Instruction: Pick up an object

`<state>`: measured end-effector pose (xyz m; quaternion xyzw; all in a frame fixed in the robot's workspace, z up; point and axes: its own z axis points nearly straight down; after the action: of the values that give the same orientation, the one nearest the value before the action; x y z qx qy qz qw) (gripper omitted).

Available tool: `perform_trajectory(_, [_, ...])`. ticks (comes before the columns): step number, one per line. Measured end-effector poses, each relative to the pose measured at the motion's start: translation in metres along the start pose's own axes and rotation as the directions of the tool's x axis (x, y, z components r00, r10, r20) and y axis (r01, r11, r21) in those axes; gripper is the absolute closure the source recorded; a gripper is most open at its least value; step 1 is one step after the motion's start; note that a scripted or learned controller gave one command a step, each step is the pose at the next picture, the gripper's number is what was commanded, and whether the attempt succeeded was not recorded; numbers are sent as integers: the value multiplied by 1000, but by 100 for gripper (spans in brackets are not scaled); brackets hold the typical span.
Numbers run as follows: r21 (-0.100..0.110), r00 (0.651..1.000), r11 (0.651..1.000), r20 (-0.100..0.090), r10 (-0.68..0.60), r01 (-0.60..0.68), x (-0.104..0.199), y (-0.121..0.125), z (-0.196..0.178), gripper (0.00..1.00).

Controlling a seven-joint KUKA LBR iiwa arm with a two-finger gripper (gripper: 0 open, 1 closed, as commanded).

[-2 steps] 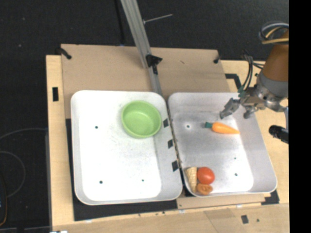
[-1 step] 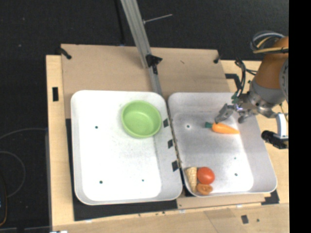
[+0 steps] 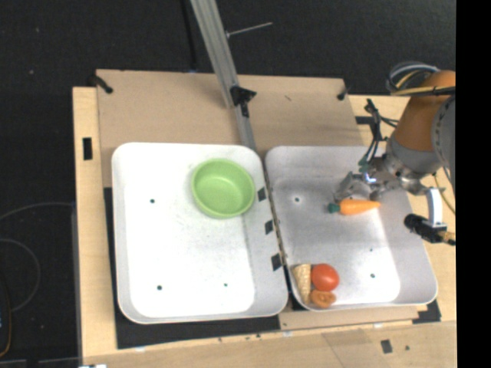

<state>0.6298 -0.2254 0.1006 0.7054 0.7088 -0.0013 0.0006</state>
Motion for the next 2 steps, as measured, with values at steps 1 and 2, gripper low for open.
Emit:
perform_trajectory(1, [-6,1000,1000,4,-4,4,-1,2,-13,100])
perform_trajectory(2, [-9,1000,1000,0,1,-1,1,3,-78,100])
